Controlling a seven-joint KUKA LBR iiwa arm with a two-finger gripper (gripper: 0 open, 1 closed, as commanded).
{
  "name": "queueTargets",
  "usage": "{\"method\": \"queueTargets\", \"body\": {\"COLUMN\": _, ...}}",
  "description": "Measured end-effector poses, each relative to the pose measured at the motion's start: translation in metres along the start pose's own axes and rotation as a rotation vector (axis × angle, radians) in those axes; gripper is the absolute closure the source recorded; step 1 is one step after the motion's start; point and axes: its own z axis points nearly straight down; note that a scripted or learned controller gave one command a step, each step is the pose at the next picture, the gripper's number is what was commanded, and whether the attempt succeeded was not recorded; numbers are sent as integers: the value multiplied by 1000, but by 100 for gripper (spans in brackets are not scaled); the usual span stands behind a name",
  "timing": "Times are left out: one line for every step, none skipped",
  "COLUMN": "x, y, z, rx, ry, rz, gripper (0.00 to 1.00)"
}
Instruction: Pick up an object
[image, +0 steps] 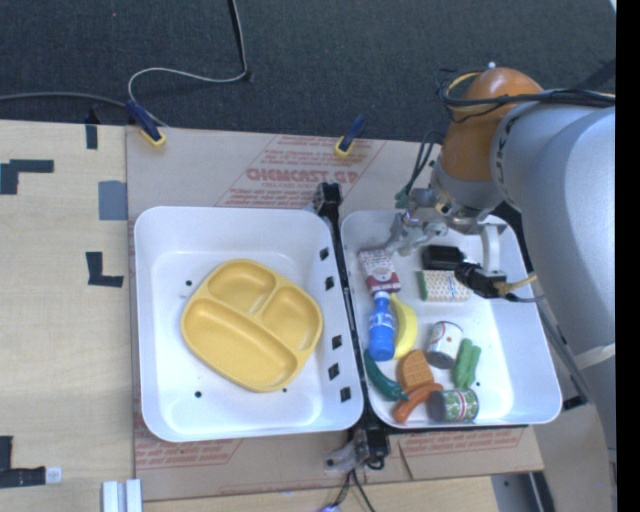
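The end effector (408, 232) is hanging over the back part of the right bin (520, 390), close to the wall between the two bins. I cannot tell how it is set. A small red and white packet (379, 268) is lying just in front of it, very near its tip, but I cannot tell if they are touching. A blue bottle (382, 327) is lying just past the packet, next to a yellow banana (406, 327). A little green and white box (444, 287) is sitting to the side of the end effector. More toys are piling up at the front of the bin: an orange carrot (413, 370), a green pepper (466, 362) and a small can (455, 405). A yellow tray (251, 323) is resting in the left bin (160, 300).
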Motion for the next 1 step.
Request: {"method": "queueTargets", "body": {"x": 8, "y": 0, "z": -11, "rx": -1, "ry": 1, "rz": 0, "gripper": 100}}
